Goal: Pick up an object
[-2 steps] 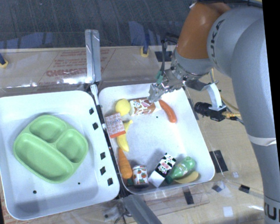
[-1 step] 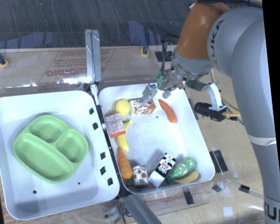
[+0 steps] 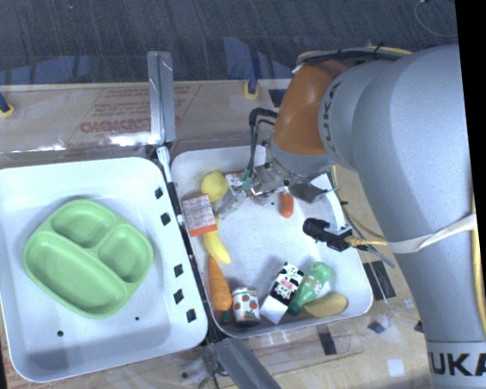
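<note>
My gripper (image 3: 249,185) hangs low over the upper part of the right bin (image 3: 255,231), just right of a yellow lemon (image 3: 214,184). A small orange-red piece (image 3: 286,204) lies right below the wrist. Further left sits a red and white carton (image 3: 198,213), with a banana (image 3: 218,248) and a carrot (image 3: 219,287) below it. Along the bin's near edge are a small printed can (image 3: 245,306), a black and white box (image 3: 283,287), a green bottle (image 3: 313,284) and a tan potato-like thing (image 3: 328,305).
The left bin (image 3: 34,341) holds a green divided plate (image 3: 90,257). A black part (image 3: 326,232) juts over the right bin's right rim. The grey arm (image 3: 394,156) with its orange band (image 3: 304,114) covers the bench's right side.
</note>
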You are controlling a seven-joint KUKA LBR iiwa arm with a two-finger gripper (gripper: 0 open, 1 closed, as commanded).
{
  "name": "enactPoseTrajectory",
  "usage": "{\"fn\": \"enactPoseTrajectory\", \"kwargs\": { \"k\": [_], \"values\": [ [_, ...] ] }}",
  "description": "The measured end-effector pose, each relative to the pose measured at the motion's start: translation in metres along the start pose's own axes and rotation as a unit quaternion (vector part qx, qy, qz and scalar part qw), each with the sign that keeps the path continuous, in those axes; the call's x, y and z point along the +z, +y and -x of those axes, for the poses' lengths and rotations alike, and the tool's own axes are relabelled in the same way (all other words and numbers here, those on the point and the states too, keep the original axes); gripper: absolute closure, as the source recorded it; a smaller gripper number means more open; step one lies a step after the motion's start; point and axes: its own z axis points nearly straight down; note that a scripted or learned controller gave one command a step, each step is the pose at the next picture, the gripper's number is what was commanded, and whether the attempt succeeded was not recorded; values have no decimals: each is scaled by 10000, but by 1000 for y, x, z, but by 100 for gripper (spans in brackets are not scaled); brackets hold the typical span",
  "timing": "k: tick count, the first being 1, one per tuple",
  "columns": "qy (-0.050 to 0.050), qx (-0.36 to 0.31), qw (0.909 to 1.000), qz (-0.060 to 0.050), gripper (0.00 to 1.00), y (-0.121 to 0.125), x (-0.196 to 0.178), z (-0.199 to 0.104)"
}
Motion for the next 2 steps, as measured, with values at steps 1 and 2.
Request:
{"fn": "enactPoseTrajectory", "kwargs": {
  "k": [1,2],
  "values": [
    [-70,735,9973,-3,0,-1,-3,-21],
    [-25,705,9975,-30,100,0,-9,-26]
  ]
}}
